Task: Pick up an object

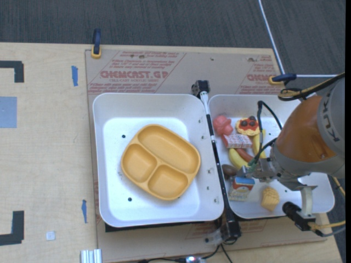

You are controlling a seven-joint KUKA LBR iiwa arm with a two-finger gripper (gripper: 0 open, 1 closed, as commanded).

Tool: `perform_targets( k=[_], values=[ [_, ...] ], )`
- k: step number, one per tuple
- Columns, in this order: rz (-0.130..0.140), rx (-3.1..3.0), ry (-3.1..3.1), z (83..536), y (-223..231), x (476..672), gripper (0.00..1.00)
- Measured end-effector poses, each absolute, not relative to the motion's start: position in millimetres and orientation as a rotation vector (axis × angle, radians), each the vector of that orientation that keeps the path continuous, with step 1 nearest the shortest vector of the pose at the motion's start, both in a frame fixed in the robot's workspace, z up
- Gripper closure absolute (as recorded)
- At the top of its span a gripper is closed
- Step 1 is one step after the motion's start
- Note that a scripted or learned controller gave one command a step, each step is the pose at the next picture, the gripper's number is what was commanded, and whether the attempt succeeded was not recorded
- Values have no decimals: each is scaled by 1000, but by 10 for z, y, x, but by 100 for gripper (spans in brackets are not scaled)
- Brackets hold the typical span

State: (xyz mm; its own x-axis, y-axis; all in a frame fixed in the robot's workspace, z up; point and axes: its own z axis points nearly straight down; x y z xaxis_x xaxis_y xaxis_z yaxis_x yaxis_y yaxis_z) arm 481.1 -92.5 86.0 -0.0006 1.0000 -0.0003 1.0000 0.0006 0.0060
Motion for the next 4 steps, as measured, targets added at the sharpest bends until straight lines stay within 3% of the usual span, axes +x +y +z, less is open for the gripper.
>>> perform_targets(
  k=[1,2,3,4],
  values=[
    [10,2214,2215,967,-929,4827,100],
    [4,2218,2224,1851,-172,4812,100],
    [2,2219,2223,1848,-179,4809,0],
    [10,2219,2220,886,-1065,4838,0]
  ],
)
